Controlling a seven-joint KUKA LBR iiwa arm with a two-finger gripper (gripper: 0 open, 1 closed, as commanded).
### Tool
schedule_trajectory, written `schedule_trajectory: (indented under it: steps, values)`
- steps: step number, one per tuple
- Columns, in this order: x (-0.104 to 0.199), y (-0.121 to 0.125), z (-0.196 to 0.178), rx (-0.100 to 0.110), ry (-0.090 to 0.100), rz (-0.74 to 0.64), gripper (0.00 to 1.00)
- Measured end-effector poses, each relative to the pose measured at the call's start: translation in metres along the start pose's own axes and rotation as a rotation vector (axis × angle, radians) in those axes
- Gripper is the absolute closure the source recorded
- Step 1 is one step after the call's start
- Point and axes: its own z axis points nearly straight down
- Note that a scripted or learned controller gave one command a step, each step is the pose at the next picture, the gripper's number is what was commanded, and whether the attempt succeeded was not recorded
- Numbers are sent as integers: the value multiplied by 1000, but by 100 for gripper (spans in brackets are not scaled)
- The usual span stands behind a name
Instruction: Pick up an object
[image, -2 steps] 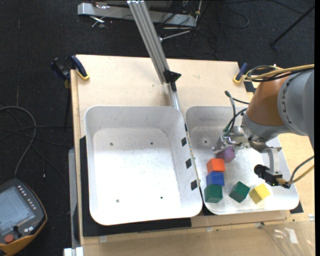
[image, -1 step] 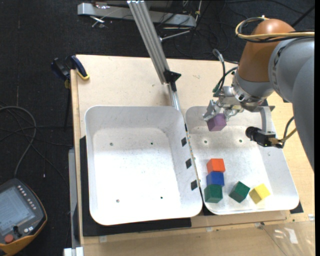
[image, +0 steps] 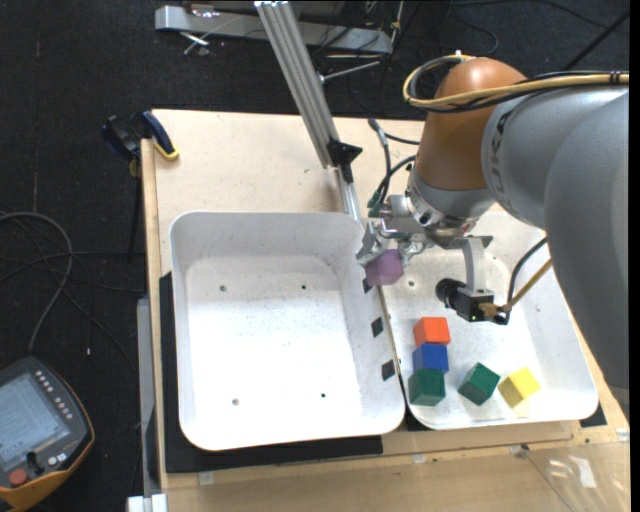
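Note:
My gripper (image: 388, 254) hangs over the boundary between the two bins, at the upper left corner of the right bin (image: 566, 345). A purple block (image: 383, 268) sits between its fingers, slightly tilted and lifted off the bin floor. Lower in the right bin lie an orange block (image: 432, 330), a blue block (image: 433, 356), a dark green block (image: 427, 386), a lighter green block (image: 479, 383) and a yellow block (image: 519, 386), all apart from the gripper.
The left bin (image: 200, 300) lies to the gripper's left. A slanted metal pole (image: 305, 90) runs down from the top to the bins' shared corner. The arm's bulk covers the right bin's far side. A cable loops beside a black fitting (image: 462, 297).

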Motion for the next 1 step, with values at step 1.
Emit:
schedule_trajectory:
  steps: [1]
  values:
    - [66,9,-7,-5,-1,-1,100]
